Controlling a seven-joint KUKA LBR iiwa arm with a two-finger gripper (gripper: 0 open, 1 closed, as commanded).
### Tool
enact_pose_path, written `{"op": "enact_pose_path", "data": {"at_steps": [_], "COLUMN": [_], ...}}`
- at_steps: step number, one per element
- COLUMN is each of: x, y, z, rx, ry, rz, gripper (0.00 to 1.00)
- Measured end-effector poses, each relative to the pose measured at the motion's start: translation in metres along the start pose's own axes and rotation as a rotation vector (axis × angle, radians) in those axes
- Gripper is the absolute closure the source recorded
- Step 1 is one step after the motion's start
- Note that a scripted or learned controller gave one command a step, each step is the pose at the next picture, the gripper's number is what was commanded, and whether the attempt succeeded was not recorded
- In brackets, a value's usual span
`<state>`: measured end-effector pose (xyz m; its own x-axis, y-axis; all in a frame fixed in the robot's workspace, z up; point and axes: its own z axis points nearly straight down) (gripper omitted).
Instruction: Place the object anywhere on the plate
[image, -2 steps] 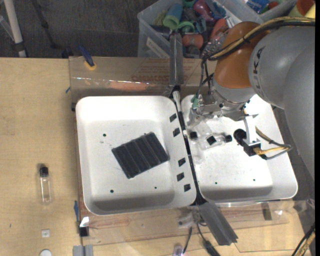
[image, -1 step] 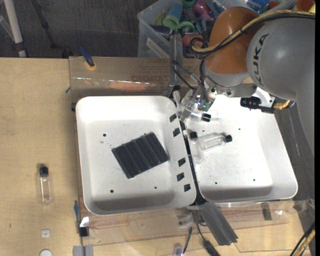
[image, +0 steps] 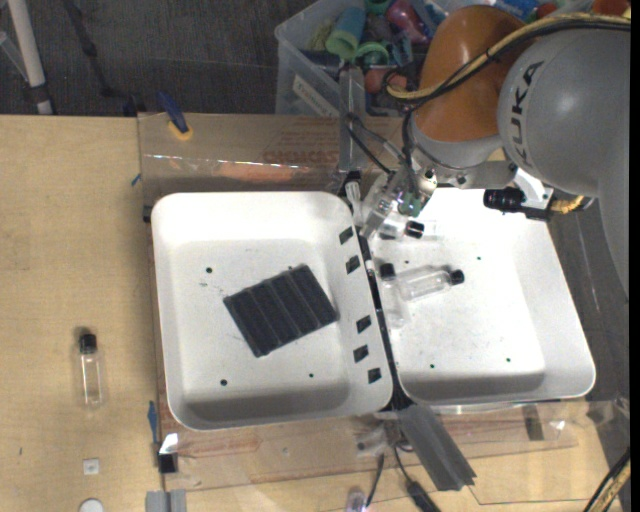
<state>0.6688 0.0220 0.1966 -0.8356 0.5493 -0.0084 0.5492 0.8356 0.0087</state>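
Arm (image: 520, 80): reaches in over the right bin (image: 520, 330).
Gripper (image: 392, 212): near the bins' divider; finger state cannot be told, blurred.
Object: clear vial (image: 428, 282), black cap, lying in the right bin.
Plate: dark ridged plate (image: 280, 308), left bin (image: 190, 250).

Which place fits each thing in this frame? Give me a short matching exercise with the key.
Things:
1. dark ribbed plate
2. clear vial with a black cap
3. second clear vial
4. gripper

Places:
A. on the wooden bench, left of both bins
B. flat in the left bin
C. above the far left corner of the right bin
D. lying in the right bin

Pairs: 1-B, 2-D, 3-A, 4-C
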Motion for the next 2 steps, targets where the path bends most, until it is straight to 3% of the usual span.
{"op": "enact_pose_path", "data": {"at_steps": [2], "x": [-0.003], "y": [0.001], "z": [-0.022], "rx": [-0.009], "ry": [-0.008], "rz": [0.004], "gripper": [1.00]}}
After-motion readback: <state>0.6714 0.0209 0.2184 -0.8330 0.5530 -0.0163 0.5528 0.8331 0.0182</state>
